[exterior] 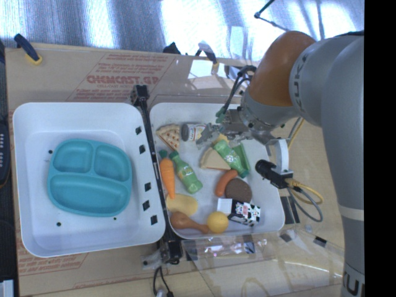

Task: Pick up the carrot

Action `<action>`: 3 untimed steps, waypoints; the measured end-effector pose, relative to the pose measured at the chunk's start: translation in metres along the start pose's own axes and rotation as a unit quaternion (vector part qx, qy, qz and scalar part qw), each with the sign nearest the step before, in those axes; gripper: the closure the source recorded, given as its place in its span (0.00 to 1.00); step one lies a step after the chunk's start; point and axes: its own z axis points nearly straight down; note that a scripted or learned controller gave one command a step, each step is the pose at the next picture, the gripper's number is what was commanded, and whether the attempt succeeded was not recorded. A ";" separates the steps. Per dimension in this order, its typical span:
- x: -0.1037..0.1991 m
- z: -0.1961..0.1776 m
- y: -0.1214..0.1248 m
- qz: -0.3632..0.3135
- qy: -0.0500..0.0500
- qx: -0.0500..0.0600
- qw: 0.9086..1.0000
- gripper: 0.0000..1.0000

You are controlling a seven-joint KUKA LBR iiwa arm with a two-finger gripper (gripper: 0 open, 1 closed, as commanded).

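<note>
Camera view: grey arm (328, 79) with orange band comes in from the right, hand (224, 130) low over the upper middle of the right bin (272, 218). Hand's grip state: cannot tell, it's dark and cluttered there.

Carrot (167, 176) lies down-left of the hand, well apart from it, along the right bin's left wall, pointing up-down. Not in the hand.

Just right of the carrot, a small green bottle (186, 172), tilted. Directly under or beside the hand, a second green bottle (232, 156) on a pale sandwich wedge (213, 160). Left of the hand, a waffle-like slice (169, 135) and a small can (191, 132). Below the hand: an orange sausage-like piece (225, 182), a dark brown round thing (238, 190), a black-and-white carton (246, 213), a lemon (217, 221), a drumstick (185, 221), a yellow potato-like lump (181, 203).

Far left of the hand, the left bin (28, 184) holds a teal divided plate (90, 177). Black clips run between the bins. Cardboard with red print covers the bench (99, 73) behind them. Yellow cable (308, 192) right of the right bin.
</note>
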 end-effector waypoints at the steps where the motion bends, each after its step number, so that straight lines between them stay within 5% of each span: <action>1: -0.086 -0.029 -0.014 -0.025 -0.003 -0.002 1.000 0.00; 2: -0.039 0.011 -0.064 0.005 0.000 0.002 1.000 0.00; 3: -0.019 0.051 -0.074 0.200 0.002 0.001 0.980 0.00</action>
